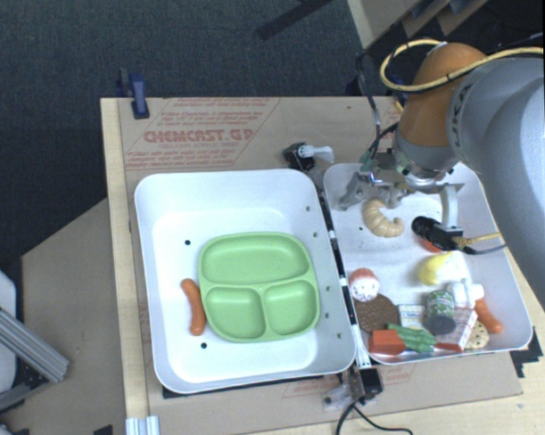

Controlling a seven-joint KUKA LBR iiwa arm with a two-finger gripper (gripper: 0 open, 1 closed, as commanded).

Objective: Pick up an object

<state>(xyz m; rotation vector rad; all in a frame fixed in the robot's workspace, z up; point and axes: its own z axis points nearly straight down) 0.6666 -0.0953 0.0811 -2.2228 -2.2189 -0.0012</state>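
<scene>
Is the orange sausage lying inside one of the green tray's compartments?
No. The orange sausage lies on the left bin's white floor, just beside the green tray's left edge, outside its compartments.

Even, fairly bright overhead light falls on the left bin [168, 287], whose white floor is close to washed out; soft, short shadows sit beneath the green tray [257, 284] inside it; beyond the bin the dark carpet [53, 68] looks grainy; the arm [510, 132] to its right appears soft and slightly blurred.
</scene>
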